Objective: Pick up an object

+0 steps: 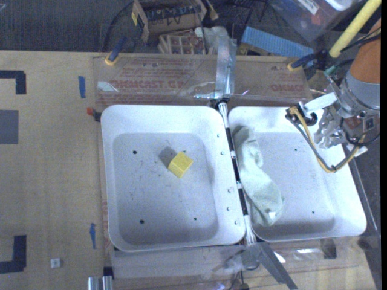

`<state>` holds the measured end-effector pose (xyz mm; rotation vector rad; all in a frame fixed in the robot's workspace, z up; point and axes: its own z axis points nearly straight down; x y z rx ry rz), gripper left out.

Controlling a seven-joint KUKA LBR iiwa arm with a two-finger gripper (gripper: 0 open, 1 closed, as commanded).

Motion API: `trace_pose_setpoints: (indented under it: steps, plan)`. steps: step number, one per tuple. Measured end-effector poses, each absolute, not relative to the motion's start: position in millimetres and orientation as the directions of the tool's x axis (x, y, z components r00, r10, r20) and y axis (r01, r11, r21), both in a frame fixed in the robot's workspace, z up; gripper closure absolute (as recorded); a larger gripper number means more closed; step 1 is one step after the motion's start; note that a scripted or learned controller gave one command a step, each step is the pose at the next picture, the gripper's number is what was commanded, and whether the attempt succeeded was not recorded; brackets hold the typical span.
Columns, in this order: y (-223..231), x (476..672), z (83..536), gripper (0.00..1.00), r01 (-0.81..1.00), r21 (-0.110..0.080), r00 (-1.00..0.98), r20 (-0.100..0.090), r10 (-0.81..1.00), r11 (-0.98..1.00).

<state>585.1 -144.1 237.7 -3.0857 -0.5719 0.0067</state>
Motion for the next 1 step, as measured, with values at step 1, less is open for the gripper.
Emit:
trace_pose_setpoints:
  steps: [1]
  plan:
    - [-88.3, 547.4, 211.5, 1.00, 0.216, -0.004, 0.976, -0.004, 0.216, -0.976]
